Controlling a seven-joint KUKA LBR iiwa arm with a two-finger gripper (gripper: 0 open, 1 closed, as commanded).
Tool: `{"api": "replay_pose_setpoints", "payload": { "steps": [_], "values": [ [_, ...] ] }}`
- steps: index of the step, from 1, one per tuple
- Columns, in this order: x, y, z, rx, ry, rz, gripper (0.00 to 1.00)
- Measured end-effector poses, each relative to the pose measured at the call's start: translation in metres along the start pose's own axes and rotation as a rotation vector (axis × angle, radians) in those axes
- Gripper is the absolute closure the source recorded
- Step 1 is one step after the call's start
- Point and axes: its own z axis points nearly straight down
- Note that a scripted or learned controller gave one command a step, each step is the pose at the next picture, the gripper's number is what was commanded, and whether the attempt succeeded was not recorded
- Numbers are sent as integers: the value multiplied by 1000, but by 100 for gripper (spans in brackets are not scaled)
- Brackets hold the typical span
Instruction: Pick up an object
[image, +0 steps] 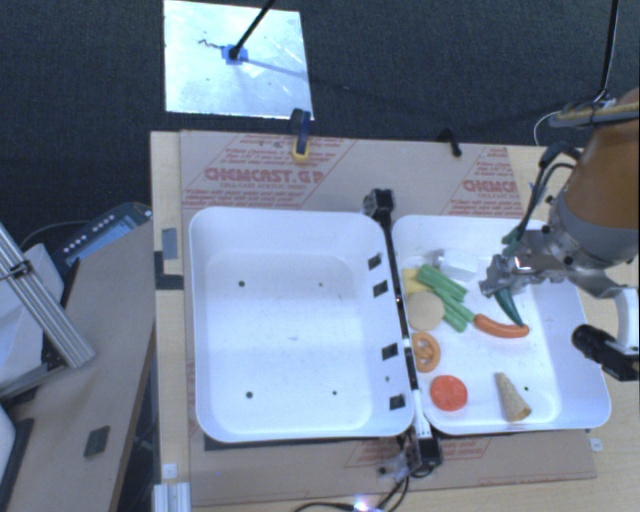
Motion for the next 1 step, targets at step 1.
{"api": "replay_pose_setpoints", "payload": {
  "steps": [1],
  "values": [
    [84,2,53,19,3,2,100]
  ]
}}
